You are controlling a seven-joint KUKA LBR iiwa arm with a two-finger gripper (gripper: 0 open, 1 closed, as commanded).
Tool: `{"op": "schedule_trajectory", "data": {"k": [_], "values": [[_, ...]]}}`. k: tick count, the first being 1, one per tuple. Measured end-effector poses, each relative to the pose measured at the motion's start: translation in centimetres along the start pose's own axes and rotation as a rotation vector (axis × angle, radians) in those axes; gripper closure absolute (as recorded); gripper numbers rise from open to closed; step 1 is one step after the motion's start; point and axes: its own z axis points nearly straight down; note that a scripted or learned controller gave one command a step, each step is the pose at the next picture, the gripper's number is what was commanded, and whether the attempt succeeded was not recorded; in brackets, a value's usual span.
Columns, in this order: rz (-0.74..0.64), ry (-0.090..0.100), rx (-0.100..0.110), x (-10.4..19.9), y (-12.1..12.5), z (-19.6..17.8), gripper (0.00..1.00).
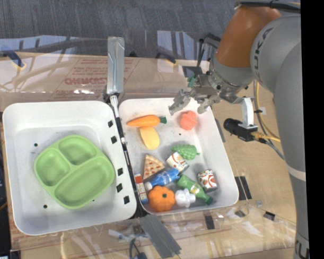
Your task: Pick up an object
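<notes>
I have the hand [192, 102] hanging spread wide and holding nothing above the far edge of the right bin [222, 151], set to descend. The red strawberry toy [188, 120] lies just beneath it, apart from the clutter at the near edge, so it looks the easiest pick.

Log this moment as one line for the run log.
gripper: open, above right bin's far edge | holding: nothing | nearest: red toy fruit | green tray: left bin

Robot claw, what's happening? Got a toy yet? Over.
Gripper open, holding nothing. Hovering over right bin, beside red strawberry toy. Nothing blocking it.
</notes>
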Motion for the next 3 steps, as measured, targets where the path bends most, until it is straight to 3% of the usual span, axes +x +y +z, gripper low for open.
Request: {"op": "schedule_trajectory", "data": {"k": [1, 2, 3], "values": [[-0.120, 0.001, 0.005, 3.8, 3.6, 14.1, 0.00], [-0.075, 0.001, 0.000, 4.3, 3.8, 16.3, 0.00], [0.060, 0.000, -0.004, 4.3, 3.9, 16.3, 0.00]]}}
